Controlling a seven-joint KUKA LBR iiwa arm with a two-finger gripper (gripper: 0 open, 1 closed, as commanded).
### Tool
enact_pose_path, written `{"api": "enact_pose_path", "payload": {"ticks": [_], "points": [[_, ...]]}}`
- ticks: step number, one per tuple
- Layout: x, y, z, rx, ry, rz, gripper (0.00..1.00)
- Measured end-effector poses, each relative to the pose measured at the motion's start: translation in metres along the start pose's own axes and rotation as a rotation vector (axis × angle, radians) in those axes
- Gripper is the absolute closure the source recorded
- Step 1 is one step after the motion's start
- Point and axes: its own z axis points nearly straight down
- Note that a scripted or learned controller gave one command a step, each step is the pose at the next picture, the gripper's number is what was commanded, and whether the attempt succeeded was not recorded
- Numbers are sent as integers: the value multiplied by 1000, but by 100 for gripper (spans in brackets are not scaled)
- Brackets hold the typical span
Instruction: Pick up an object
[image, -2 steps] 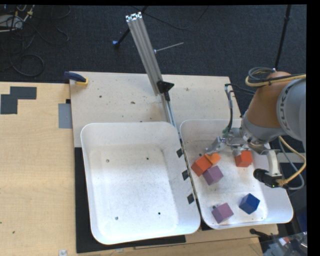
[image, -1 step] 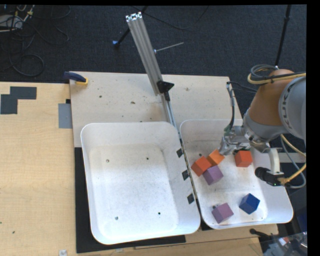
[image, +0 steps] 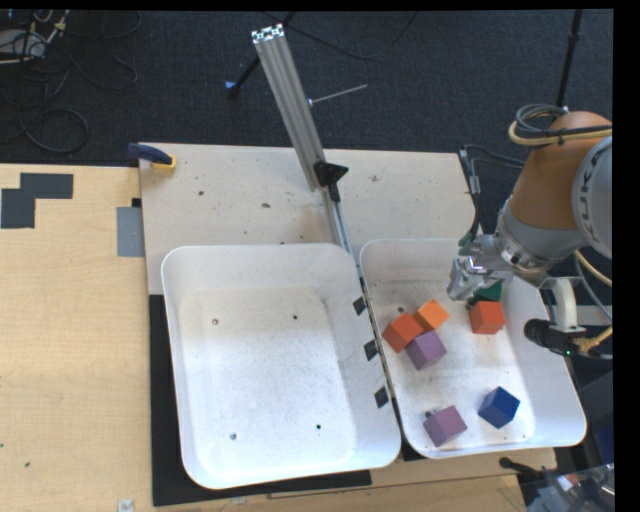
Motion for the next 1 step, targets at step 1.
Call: {"api": "enact_pose_path", "payload": {"ticks": [1], "points": [[-7, -7, -49, -1, -1, 4, 100]]}}
